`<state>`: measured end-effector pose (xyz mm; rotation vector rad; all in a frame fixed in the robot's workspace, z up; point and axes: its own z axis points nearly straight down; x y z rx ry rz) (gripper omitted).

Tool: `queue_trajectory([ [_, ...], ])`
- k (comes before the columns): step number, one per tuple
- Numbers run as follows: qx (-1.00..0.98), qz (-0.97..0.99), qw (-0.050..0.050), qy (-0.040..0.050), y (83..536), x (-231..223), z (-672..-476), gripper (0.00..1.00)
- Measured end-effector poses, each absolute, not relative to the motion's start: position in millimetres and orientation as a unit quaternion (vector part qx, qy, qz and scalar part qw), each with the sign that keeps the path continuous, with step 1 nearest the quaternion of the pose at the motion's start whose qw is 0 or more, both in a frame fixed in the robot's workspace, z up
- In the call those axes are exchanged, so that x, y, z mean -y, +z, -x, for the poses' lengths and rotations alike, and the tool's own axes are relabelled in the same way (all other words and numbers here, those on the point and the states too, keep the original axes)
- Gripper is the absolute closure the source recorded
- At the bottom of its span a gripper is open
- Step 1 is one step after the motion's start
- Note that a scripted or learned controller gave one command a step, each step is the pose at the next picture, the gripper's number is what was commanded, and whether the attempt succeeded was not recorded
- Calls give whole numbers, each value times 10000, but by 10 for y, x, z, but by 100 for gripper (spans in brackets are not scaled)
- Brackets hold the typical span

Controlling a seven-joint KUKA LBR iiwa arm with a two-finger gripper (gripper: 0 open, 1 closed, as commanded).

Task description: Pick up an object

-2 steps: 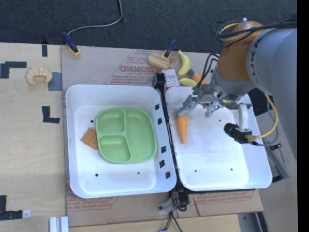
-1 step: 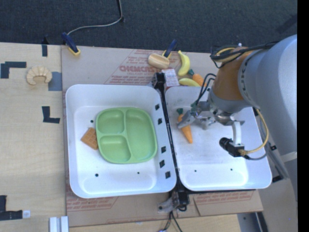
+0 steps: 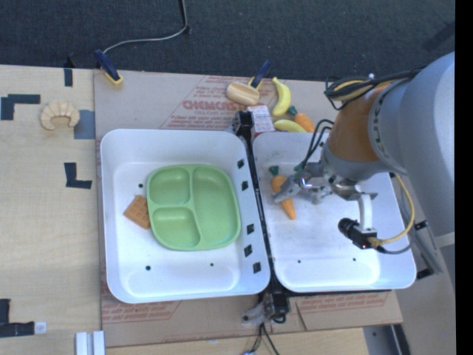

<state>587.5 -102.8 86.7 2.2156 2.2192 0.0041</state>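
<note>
In the right bin (image 3: 332, 272) lie two small orange carrot pieces: one (image 3: 277, 183) near the left wall and one (image 3: 289, 209) just below it. My gripper (image 3: 297, 186) is low over the bin floor, right beside both pieces, with its metal tip between them. The grey arm with its orange band (image 3: 355, 135) comes in from the right above it. The left bin (image 3: 118, 265) holds a green divided plate (image 3: 194, 205) with a tan wedge-shaped piece (image 3: 137, 211) tucked at its left edge.
Behind the bins on the cardboard lie a bread roll (image 3: 242, 92), two bananas (image 3: 281, 97), a small carrot (image 3: 301, 119) and a small box (image 3: 259, 117). A croissant (image 3: 59, 115) sits far left on the bench. A black cable (image 3: 369, 237) loops by the wrist.
</note>
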Motion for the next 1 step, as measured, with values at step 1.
queue_trajectory([
  [1, -7078, -7064, 29, 9, 963, 1029, -5875, 100],
])
